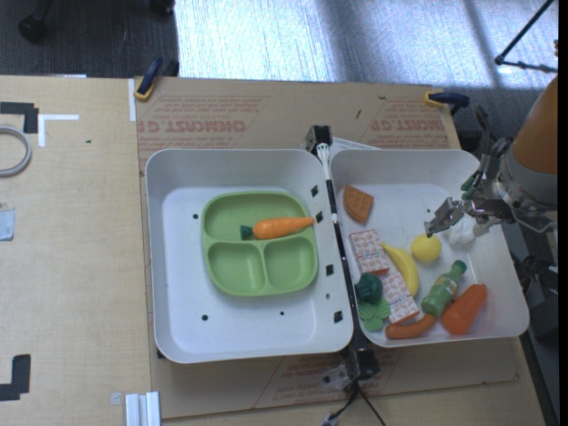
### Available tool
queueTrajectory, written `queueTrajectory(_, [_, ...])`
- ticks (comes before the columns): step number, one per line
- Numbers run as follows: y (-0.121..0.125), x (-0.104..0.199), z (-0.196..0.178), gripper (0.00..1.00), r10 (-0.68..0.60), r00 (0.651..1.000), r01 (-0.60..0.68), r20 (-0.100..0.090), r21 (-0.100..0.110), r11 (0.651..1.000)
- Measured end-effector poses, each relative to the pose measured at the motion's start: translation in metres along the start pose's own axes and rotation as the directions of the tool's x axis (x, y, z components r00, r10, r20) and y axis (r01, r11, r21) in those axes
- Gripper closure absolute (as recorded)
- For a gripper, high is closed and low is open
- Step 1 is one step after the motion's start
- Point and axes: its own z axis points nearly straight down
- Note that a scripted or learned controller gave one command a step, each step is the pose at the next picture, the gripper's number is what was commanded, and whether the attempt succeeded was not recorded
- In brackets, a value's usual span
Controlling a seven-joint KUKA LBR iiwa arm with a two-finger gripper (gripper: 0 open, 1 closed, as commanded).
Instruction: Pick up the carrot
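Carrot: I see the carrot (282, 227) lying in the upper long compartment of the green divided plate (260, 275), which sits in the left bin (169, 264).
Carrot axis: it lies nearly along the picture's width, its green top toward the left and its orange tip toward the right, that tip tilted slightly up toward the divider between the bins.
Gripper: my gripper (441, 221) hangs over the right bin (417, 171), just above the yellow lemon (426, 248); I see nothing between its fingers, and I cannot tell whether they stand apart or together.
Key relation: the carrot lies well apart from the gripper, to its left in the picture, across the divider, at almost the same height in the picture.
Nearer end: the orange tip is the end closer to the gripper, so I judge the reach would meet the carrot almost end-on.
Wrist: I judge the fingers should close across the carrot's short side, square to its long axis.
Confusables: in the right bin, near its front edge, I see a large orange vegetable (463, 309) and a smaller orange one (410, 328); both lie closer to the gripper than the carrot on the plate.
Risk: the plate's ridges beside the carrot may leave the fingers little room.
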Motion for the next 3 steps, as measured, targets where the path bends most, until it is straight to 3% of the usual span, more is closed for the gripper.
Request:
queueTrajectory(1, [0.089,0.036,0.013,0.0,0.154,0.988,-0.154,0.0,0.001,0.988])
queueTrajectory(2, [0.129,0.101,0.016,0.0,0.47,0.883,-0.47,0.001,0.001,0.883])
queueTrajectory(3, [0.129,0.134,-0.053,0.0,0.756,0.654,-0.756,0.002,0.001,0.654])
